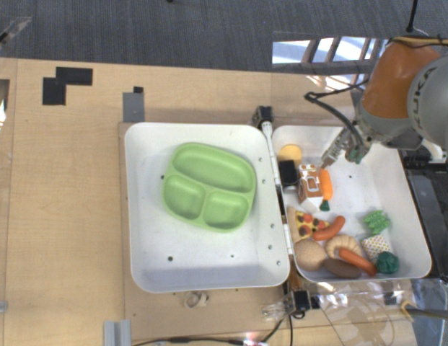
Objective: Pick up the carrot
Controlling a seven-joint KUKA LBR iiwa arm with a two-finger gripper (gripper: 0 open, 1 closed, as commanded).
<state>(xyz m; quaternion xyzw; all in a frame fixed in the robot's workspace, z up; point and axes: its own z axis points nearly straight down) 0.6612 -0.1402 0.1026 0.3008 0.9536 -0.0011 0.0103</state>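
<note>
The carrot (327,184) is a short orange toy with a green tip, lying in the right bin (407,193) next to a small white and orange box (308,182). My gripper (341,158) hangs just above and to the right of the carrot's upper end. It is open, with nothing between its fingers. A second long orange piece (357,259) with a green end lies near the bin's front edge.
The right bin also holds a yellow lemon (289,152), a black block (287,172), a pizza slice (306,223), a sausage (330,229), a potato (308,251) and green broccoli (376,221). A green divided plate (208,186) lies in the left bin (148,251).
</note>
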